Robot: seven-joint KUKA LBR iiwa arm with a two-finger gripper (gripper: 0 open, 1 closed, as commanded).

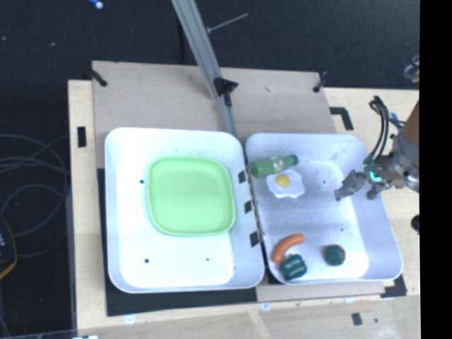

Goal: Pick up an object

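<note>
The right bin (pixel 321 150) holds a green bottle (pixel 273 165) lying on its side near the far left corner, with a fried egg toy (pixel 285 184) just in front of it. A small orange sausage (pixel 288 246), a green pepper-like piece (pixel 294 266) and a dark green round object (pixel 334 255) lie along the bin's near side. My gripper (pixel 360 187) hovers over the right part of this bin, fingers spread open with nothing between them. It is well to the right of the egg.
The left bin (pixel 123 210) carries a light green square plate (pixel 191 195). A grey metal pole (pixel 201 44) slants down to the divider between the bins. Cables and the arm's wrist (pixel 402 164) sit at the right bin's right edge.
</note>
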